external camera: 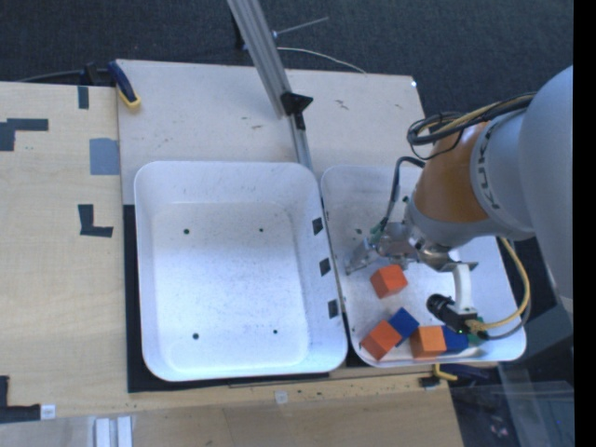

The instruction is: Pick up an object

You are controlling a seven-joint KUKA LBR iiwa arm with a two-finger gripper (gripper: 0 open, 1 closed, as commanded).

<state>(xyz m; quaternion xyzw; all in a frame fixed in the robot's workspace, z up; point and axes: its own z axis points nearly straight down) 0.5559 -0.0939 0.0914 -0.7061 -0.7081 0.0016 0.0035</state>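
My gripper (365, 252) hangs low inside the right bin (358, 186), its thin metal fingers reaching toward that bin's left wall; I cannot tell from this view how they are set, and I see nothing between them. Just beside it, toward the bin's near side, lies an orange cube (389, 280), matte and sharp-edged, tilted on the speckled white floor. Closer to the near rim sit three more blocks in a cluster: an orange block (380, 340), a blue block (404, 323) touching it, and another orange block (429, 341) with a further bit of blue just behind it. My wrist carries the orange band (445, 189) above smooth grey casing, with yellow and black cables looping round. The left bin (149, 277) is a shallow white plastic tray with rounded corners and a dusty, flecked floor. I can read no writing or labels anywhere.
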